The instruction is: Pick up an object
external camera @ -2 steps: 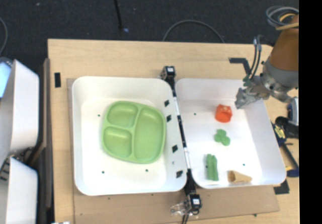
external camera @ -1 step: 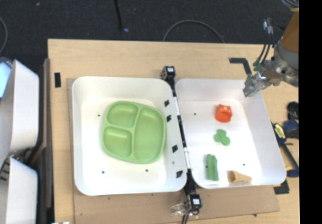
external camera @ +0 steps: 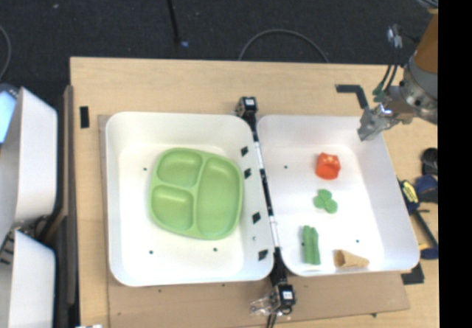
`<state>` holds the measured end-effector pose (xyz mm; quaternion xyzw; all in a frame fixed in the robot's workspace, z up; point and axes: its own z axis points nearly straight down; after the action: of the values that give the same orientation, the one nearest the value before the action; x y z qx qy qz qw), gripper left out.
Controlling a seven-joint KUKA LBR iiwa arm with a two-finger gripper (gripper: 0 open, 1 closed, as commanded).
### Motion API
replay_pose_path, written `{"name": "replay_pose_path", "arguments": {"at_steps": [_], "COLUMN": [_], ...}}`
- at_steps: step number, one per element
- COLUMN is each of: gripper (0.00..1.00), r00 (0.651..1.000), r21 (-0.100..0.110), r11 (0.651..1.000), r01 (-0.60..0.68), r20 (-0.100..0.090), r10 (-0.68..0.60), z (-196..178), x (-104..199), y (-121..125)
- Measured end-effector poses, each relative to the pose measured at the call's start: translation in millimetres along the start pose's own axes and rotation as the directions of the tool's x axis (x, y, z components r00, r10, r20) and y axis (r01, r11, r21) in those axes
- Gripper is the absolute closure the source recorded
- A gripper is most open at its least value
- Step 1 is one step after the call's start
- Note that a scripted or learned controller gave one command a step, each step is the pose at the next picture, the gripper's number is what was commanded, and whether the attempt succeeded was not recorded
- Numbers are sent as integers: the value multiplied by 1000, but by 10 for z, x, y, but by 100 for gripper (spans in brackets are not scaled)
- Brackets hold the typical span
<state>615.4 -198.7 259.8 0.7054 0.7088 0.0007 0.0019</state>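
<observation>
Gripper hangs over the far right corner of the right bin, and its tip is too small and blurred here to say whether it is open or closed; nothing shows in it. Nearest below and to its left lies a small red block, probably a light, stiff toy piece with flat sides, best taken across its width from straight above. Further toward the near rim sit a green knobbly piece, a green ridged stick and a tan wedge; the wedge lies close against the bin's front wall, which would likely crowd a finger, and its sloped faces may slip. All four lie apart from one another, so nothing blocks a descent onto the red block. Well off to the gripper's left, beyond the divider, the left bin carries a green sectioned plate, broad and shallow and awkward to pinch.
</observation>
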Motion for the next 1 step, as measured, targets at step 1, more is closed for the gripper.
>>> {"name": "replay_pose_path", "arguments": {"at_steps": [1], "gripper": [100], "r00": [1000], "r21": [3], "r11": [1000], "r01": [0], "r20": [-1], "r10": [0], "z": [122], "x": [547], "y": [32]}}
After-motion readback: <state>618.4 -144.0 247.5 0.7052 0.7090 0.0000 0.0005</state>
